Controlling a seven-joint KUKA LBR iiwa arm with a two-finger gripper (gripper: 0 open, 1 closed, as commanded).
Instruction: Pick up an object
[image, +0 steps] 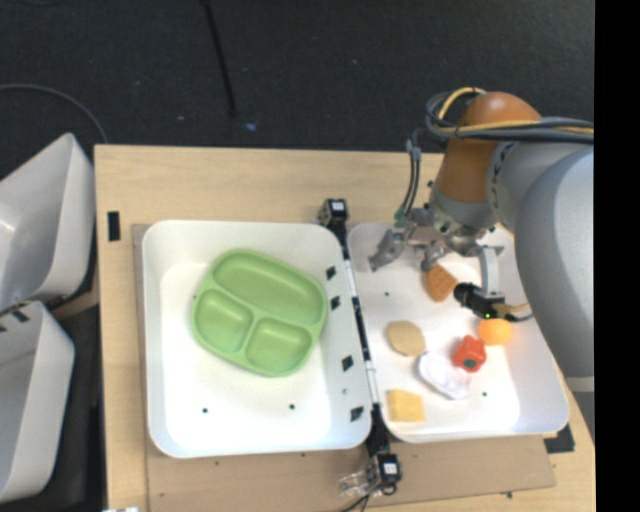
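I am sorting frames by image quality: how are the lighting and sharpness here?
Camera view: even overhead light, the white bins near blown out; soft shadows under the green tray and the arm; overall slightly soft focus, so small items such as the red piece lack detail; dark floor underexposed.

A green divided plate (260, 313) lies tilted in the left white bin (165, 400) — three compartments showing. Both bins sit on the wooden counter (240, 185), with white containers (40, 230) just beside its left edge.
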